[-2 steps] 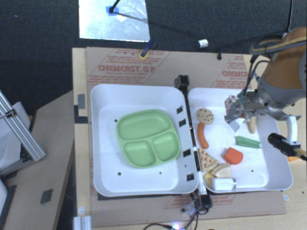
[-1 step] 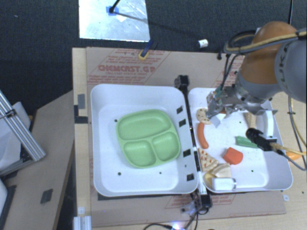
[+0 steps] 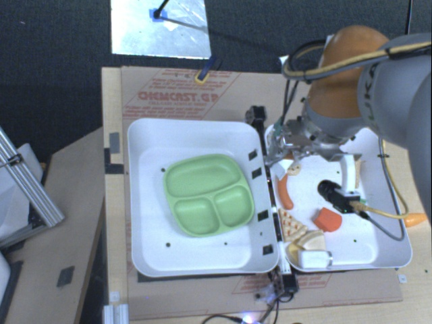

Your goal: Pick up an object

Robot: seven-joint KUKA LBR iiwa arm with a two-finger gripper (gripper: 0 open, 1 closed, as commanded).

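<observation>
Clutter in the right bin — sausage, orange block, waffle piece — lies loose for picking, the pincer low over its far-left corner, its opening impossible to tell, while the green tray sits in the left bin.

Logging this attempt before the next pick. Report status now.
Gripper low over right white bin, nothing seen held. Orange sausage-shaped toy lies just below it. Green divided plastic plate sits in left bin, clear of the work.

green tray fills left bin, toys crowd right bin
</observation>
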